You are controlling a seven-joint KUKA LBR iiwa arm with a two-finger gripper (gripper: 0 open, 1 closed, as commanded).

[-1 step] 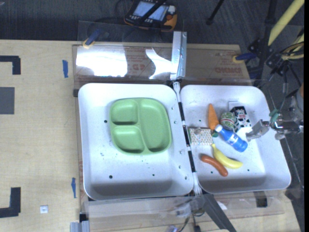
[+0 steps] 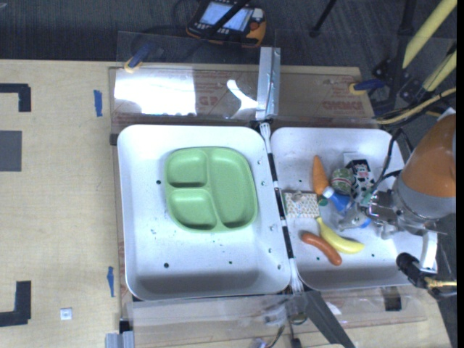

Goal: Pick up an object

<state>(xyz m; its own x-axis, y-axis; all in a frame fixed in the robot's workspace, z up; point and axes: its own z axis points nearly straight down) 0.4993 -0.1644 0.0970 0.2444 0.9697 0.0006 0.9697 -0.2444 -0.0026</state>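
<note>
Objects crowd the right bin (image 2: 330, 140) — a carrot (image 2: 319, 175), banana (image 2: 339, 239), red sausage (image 2: 321, 246) and patterned card (image 2: 302, 205), all left of the claw (image 2: 360, 207), which sits low among blue-green clutter; whether it grips anything cannot be told. Far left lies a green divided plate (image 2: 212, 187).

A pale wooden desk (image 2: 51, 216) is seen from above, marked with black tape corners (image 2: 18, 96) and short blue tape strips (image 2: 97, 102). Behind it, dark grey carpeted floor (image 2: 87, 13) is visible. A handheld control pendant (image 2: 225, 20) with a lit screen is laid on the floor, and black stand legs (image 2: 330, 6) are placed near it. Strong glare is thrown off a clear plastic sheet (image 2: 174, 93) at the desk's far edge. Yellow and black cables (image 2: 428, 20) are seen at upper right.
</note>
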